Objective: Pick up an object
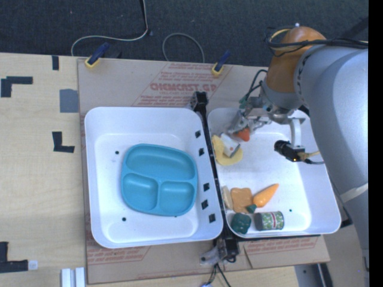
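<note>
Gripper (241,130) at upper part of right bin (317,187), right of frame centre; you see a small red-orange piece (243,134) at its tip, grip state unreadable. Carrot (266,194), can (269,220) lower down. Blue tray (159,179) in left bin (102,160).

A blue tray (159,180) lies in the left bin (99,124). Both bins rest on a cardboard sheet (173,85) held by two clamps (96,55), apparently plastic. A cable (143,17) crosses the dark floor (60,11).

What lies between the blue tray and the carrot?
In the camera view, the bins' rims and an orange-brown piece lie between the blue tray and the carrot.
</note>
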`<action>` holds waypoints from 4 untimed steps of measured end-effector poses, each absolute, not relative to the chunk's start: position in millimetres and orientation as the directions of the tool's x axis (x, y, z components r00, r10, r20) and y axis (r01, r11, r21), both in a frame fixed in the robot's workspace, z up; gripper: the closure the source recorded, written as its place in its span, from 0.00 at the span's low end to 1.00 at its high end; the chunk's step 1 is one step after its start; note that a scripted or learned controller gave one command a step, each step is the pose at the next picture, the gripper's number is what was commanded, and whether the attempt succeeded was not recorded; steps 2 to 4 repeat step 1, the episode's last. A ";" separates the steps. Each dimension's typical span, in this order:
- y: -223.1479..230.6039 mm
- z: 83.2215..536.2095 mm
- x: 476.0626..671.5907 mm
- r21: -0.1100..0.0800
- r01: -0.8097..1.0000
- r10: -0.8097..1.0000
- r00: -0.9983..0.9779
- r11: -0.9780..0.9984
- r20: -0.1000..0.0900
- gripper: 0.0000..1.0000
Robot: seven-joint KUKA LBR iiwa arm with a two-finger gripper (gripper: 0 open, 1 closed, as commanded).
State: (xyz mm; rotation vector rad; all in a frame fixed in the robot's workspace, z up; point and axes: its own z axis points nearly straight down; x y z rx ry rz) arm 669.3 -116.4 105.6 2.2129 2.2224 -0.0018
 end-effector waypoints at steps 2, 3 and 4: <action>-53.3 189.6 579.7 0.002 1.000 1.000 -0.005 0.005 0.003 1.00; -53.3 189.6 579.7 0.002 1.000 1.000 -0.005 0.005 0.003 1.00; -53.3 189.6 579.7 0.002 1.000 1.000 -0.005 0.005 0.003 1.00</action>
